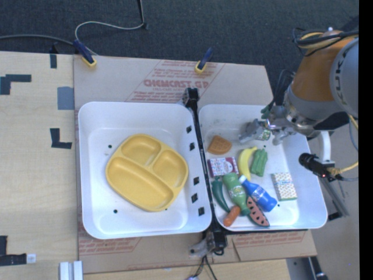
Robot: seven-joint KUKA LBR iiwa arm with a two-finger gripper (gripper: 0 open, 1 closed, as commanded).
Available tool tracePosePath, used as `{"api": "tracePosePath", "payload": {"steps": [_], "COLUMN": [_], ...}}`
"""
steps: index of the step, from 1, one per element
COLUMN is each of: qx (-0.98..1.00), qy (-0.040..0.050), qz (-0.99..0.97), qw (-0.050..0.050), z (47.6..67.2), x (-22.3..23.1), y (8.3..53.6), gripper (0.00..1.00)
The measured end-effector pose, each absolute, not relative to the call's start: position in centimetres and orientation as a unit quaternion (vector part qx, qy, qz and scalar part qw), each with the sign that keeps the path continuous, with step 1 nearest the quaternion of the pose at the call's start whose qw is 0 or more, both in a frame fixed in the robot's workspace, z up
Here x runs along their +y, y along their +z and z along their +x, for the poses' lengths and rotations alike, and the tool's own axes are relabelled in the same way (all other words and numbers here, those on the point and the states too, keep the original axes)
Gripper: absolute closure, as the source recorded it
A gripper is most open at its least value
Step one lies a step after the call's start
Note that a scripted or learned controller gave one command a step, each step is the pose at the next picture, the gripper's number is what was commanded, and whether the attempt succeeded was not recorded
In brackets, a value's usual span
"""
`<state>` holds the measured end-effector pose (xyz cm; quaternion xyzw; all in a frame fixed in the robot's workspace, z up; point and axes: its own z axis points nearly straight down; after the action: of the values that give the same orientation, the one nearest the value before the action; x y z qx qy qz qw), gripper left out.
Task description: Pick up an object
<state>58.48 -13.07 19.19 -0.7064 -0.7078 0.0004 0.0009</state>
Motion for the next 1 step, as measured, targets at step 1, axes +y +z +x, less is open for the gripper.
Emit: {"api": "tracePosePath", "payload": {"steps": [1], "qx": [-0.708], "qy": [-0.0035], "qz": [-0.707], "qw": [-0.003], "z": [55.31], "x": [-11.09], "y": [8.91], "gripper": [0.00]}}
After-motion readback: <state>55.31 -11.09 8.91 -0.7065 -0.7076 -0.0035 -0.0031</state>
